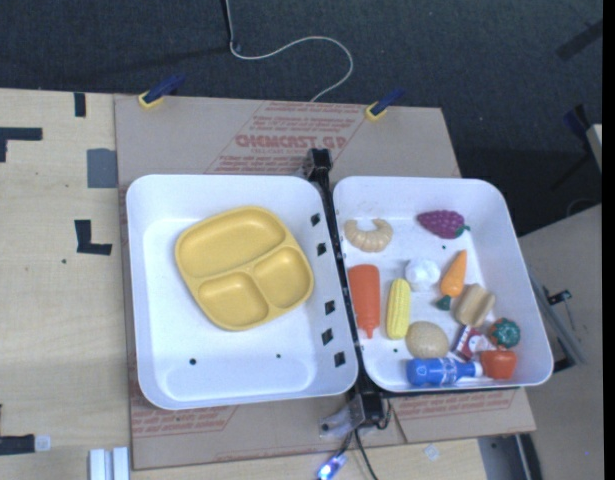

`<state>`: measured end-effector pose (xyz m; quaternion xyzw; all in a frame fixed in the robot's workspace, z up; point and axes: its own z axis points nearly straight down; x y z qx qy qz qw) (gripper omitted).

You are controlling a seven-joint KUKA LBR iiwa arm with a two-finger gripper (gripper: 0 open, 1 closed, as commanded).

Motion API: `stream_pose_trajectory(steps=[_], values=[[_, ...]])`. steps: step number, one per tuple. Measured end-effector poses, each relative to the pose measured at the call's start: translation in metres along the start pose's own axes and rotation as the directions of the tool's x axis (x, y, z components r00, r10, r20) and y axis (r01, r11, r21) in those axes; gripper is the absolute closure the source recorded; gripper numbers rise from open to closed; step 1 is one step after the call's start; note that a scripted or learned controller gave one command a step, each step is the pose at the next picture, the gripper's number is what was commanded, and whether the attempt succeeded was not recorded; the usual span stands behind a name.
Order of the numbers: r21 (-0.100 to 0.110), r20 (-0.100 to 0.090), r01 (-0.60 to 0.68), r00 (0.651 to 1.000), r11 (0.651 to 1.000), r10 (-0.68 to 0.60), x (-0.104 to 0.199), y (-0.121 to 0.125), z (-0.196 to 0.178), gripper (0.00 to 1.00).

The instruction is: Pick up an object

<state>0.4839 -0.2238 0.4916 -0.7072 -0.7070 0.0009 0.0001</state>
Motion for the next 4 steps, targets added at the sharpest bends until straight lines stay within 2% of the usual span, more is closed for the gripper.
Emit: stream_pose_trajectory(steps=[1,2,4], values=[[0.001,0.0,0.0,1.0,1.0,0.0,0.0,0.0,0.027,1.0],[0.006,-0.003,0.0,1.0,1.0,0.0,0.001,0.0,0.093,1.0],[-0.001,0.0,0.001,1.0,1.0,-0.001,0.0,0.0,0.1,1.0]])
